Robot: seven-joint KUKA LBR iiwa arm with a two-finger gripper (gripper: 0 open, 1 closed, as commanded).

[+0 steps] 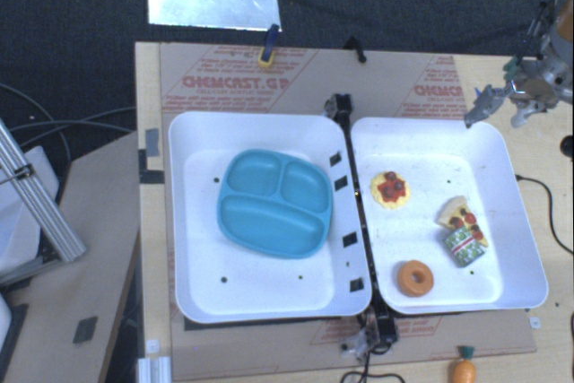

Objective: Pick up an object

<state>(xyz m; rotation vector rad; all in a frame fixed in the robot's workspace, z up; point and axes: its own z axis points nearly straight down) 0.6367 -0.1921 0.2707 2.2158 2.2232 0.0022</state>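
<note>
A: Step in hand?
B: Approach, in my judgement. The end effector hangs at the frame's upper right, above the right-hand shallow white bin's far corner, fingers spread, nothing between them.
A: Next move?
B: Travel down-frame, then descend on a target: the small brown ring doughnut, lower centre of that bin, lying flat, apart from its neighbours.

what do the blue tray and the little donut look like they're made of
The blue tray looks like molded plastic with a matte to satin finish: one even colour, rounded edges and smooth pressed compartments. The donut seems to be a toy, probably plastic or rubber, judging by its flat orange-brown colour and smooth surface; which of the two is unclear at this size.
</note>
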